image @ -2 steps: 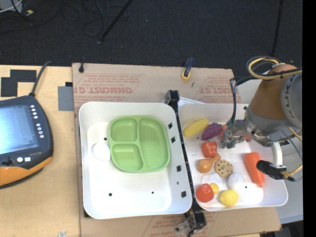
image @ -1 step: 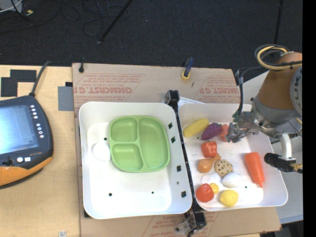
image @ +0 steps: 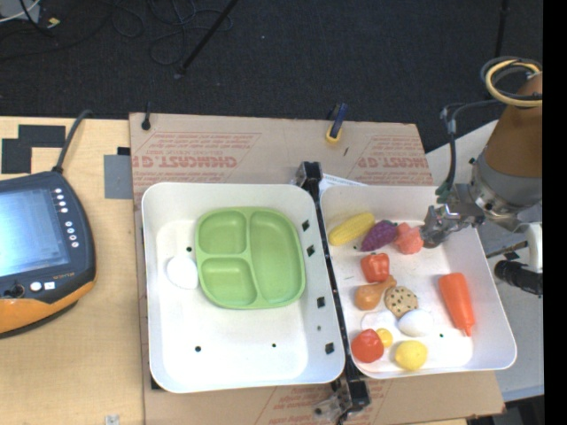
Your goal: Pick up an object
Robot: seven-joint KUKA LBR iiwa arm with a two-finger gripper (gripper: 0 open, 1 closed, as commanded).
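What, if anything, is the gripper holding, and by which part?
Cannot be told. The gripper sits right beside the pink toy in the right bin, but no grasp is visible.

The arm (image: 518,149) is a thick rounded column with a wide orange-brown band, and below that band sits a grey collar at the wrist. A yellowish cable loops in a ring above the band, and a thin dark cable runs down the side nearest the bins. The claw (image: 436,228) is small, made of dull grey metal, with blocky parts and short dark fingers.
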